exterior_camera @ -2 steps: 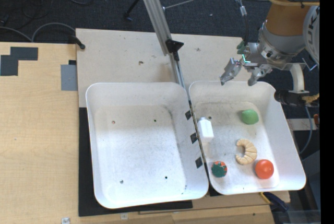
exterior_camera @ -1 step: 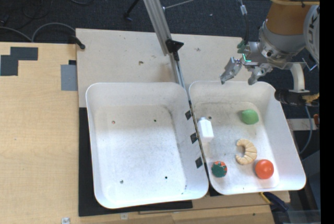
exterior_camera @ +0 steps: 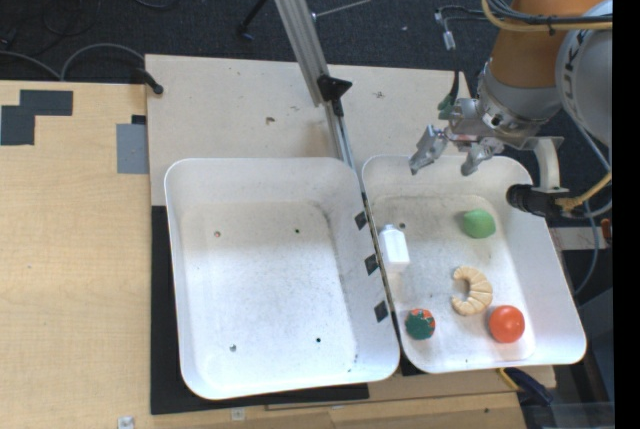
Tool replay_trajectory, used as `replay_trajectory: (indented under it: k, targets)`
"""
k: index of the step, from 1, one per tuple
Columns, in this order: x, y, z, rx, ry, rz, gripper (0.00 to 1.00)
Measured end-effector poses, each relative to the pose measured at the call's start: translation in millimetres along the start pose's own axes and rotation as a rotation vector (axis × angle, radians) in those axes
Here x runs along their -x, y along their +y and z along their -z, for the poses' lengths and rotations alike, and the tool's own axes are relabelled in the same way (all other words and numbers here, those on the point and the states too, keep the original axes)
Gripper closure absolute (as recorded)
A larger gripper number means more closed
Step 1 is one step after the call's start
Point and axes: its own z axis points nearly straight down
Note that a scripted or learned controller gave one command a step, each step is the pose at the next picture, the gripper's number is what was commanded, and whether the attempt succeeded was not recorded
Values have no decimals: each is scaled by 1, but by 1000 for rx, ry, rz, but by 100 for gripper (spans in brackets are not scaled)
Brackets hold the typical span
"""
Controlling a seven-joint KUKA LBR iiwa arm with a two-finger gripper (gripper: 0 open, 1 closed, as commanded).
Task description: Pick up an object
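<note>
The hand (exterior_camera: 452, 153) hangs over the far rim of the right bin (exterior_camera: 560, 342), its two fingers spread apart with nothing between them. No object is picked yet, by the look of it. All the candidates lie in that bin, nearer me than the hand: a green lump (exterior_camera: 478, 223) closest to it, a white block (exterior_camera: 393, 246) tight against the wall shared with the left bin (exterior_camera: 190, 217), a tan croissant (exterior_camera: 471, 289), a red ball (exterior_camera: 506, 323) and a small green-and-red ball (exterior_camera: 419, 323).

Things could easily go astray from here. The balls are round and look smooth, so fingers closing off-centre would likely squirt them away across the slick white plastic. The block sits so close to the wall that one finger may strike the rim instead of slipping beside it. The croissant is curved and ridged, an awkward shape to pinch. The green lump looks soft and matte, probably the kindest target.
</note>
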Motion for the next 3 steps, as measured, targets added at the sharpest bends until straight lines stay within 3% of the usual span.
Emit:
replay_trajectory:
  k: [2, 3]
  targets:
    - [5, -8, -127, -2, 1, -1, 0]
    - [7, -7, -112, 3, 0, -7, 100]
